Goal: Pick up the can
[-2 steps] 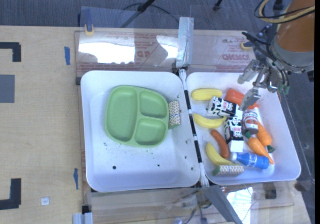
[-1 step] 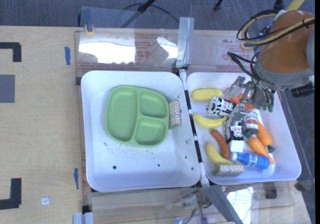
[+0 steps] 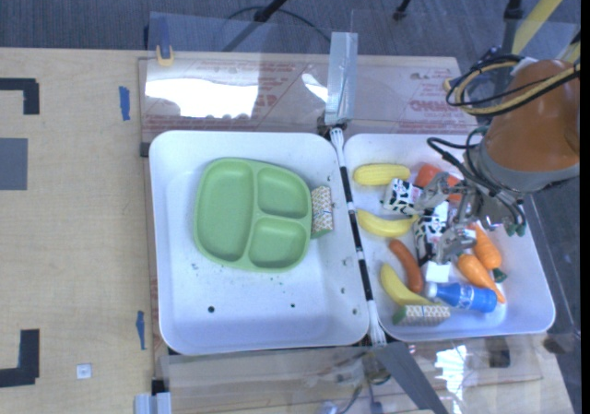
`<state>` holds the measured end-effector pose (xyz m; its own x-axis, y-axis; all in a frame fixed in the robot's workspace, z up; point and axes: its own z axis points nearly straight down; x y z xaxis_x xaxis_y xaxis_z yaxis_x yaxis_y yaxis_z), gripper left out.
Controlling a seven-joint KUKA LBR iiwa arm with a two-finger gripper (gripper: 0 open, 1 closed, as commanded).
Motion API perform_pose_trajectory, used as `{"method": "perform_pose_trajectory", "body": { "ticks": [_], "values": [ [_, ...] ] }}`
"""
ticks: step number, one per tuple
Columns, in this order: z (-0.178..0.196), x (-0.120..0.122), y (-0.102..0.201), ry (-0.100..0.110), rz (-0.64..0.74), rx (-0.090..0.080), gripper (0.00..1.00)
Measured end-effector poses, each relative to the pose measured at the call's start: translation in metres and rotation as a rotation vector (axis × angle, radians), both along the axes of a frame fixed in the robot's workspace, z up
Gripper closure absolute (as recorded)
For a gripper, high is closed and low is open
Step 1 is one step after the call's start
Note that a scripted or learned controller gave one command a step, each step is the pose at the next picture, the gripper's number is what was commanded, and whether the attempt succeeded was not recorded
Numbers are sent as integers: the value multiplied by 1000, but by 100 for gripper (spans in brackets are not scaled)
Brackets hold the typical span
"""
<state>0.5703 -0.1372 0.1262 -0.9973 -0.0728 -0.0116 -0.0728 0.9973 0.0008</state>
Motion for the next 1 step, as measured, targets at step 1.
{"method": "perform_pose_trajectory", "body": {
  "ticks": [1],
  "values": [
    [105, 36, -1, 0, 307, -4, 0]
  ]
}}
